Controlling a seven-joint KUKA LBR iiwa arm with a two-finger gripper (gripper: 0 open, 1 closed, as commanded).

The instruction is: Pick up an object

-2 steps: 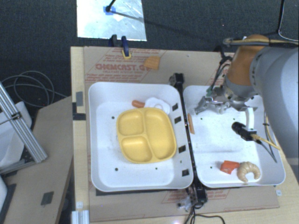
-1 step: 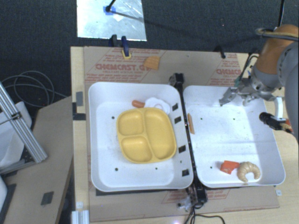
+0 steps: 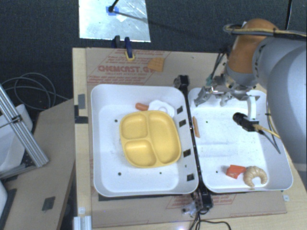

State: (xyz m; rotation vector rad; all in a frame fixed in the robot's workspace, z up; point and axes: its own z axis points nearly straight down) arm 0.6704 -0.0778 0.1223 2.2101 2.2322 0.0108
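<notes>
Camera view: 2 shallow white bins side by side on the tabletop, which is brown board with red print.

The grey arm with an orange band comes in from the right. Its tool sits over the far left corner of the right white bin, well apart from the items at the near end. Can't tell whether the tool is wide or narrow. Nothing is seen held in it.

Right bin, 3 items:
- Thin orange stick lying along the left wall.
- Small red-orange block near the front wall.
- Pale tan croissant-shaped toy just right of the block, touching or nearly touching it.

Left white bin, 3 items:
- Yellow plastic plate with 3 compartments in the middle, lying flat.
- Small orange sausage-shaped piece just behind the plate's far edge.
- White rounded object just right of the orange piece, at the plate's far rim; shape is unclear against the white floor.

A small tan square lies on the tabletop behind the bins.
</notes>
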